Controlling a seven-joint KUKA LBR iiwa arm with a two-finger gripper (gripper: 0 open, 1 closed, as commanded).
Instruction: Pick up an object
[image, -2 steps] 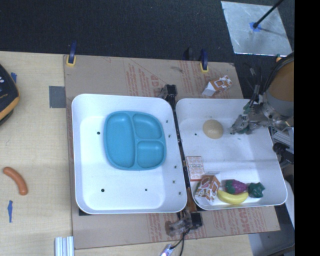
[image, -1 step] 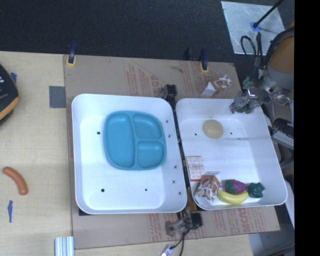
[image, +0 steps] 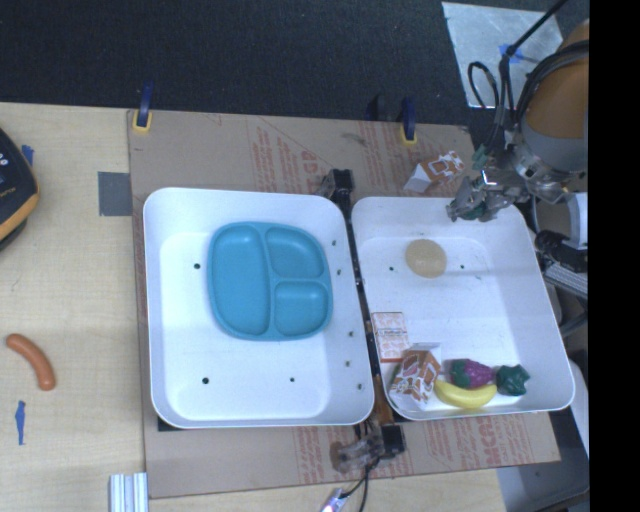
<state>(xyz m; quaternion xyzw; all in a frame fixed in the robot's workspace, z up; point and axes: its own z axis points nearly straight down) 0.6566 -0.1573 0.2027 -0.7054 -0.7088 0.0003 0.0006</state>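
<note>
Over the far rim of the right bin (image: 540, 290) hangs the pincer (image: 478, 205), at the end of the grey arm (image: 555, 105) that reaches in from the right; whether it is spread or pressed together I cannot tell, and nothing shows between its tips.

Taking the right bin as the landmark: a round tan disc (image: 426, 258) lies flat on its floor toward the far end, near the pincer but apart from it, and being round it has no long axis. Along the bin's near wall several things crowd together. A banana (image: 465, 396) lies with its long axis running across the bin, left to right, its curve bowed toward the near wall. Just behind it, touching, sits a purple toy (image: 472, 374), and a dark green toy (image: 513, 379) lies just beside that, toward the bin's right wall. A brown and white packet (image: 414, 377) leans at the banana's left end, tilted. A small printed card (image: 389, 335) lies against the bin's left wall, its long axis running from far to near.

Left of the right bin, touching it, stands the left bin (image: 180, 390), holding a blue divided plate (image: 269, 280). Beyond the right bin's far rim a small wrapper (image: 437, 170) lies on the cardboard. Far to the left, on the bench (image: 60, 290), a sausage (image: 32, 360) lies slantwise.
</note>
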